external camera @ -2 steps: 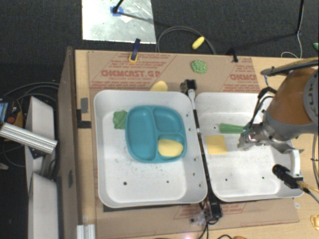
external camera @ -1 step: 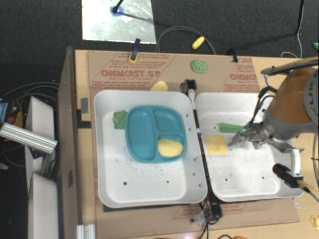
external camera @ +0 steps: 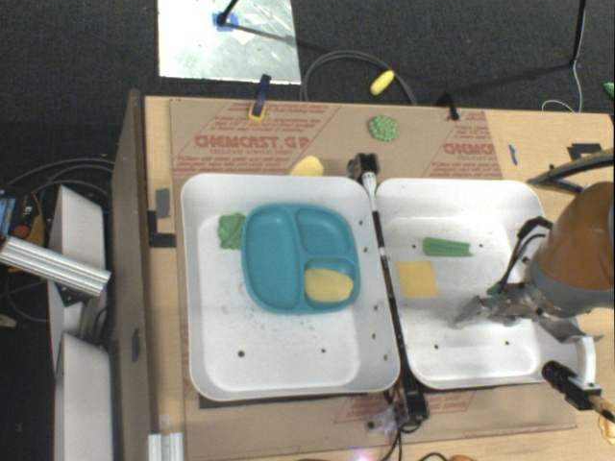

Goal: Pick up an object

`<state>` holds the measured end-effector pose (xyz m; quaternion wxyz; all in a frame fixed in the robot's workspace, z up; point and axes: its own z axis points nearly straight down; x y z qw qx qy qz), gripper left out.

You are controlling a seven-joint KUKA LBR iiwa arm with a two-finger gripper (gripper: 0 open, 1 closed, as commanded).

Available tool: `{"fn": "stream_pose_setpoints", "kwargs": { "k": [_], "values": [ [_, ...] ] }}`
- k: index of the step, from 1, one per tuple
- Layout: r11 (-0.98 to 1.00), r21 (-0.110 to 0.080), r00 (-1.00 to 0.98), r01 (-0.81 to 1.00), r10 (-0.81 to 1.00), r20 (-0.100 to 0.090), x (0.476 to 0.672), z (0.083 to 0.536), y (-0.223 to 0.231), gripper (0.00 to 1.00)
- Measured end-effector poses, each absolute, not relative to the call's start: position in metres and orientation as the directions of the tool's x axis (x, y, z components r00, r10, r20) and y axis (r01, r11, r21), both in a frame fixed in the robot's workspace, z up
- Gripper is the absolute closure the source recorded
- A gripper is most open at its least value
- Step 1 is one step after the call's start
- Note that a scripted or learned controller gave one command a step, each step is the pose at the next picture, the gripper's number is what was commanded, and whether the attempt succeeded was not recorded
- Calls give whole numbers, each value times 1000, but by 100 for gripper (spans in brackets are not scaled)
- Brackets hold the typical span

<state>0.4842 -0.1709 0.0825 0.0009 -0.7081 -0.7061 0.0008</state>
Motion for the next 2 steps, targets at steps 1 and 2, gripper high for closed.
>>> {"fn": "stream_pose_setpoints", "kwargs": {
  "k": [1, 2],
  "values": [
    [9, 18, -9, 1000, 1000, -4, 525, 219, -146, 0],
    [10, -5, -9, 1000, 1000, 4, 541, 127, -87, 0]
  ]
}}
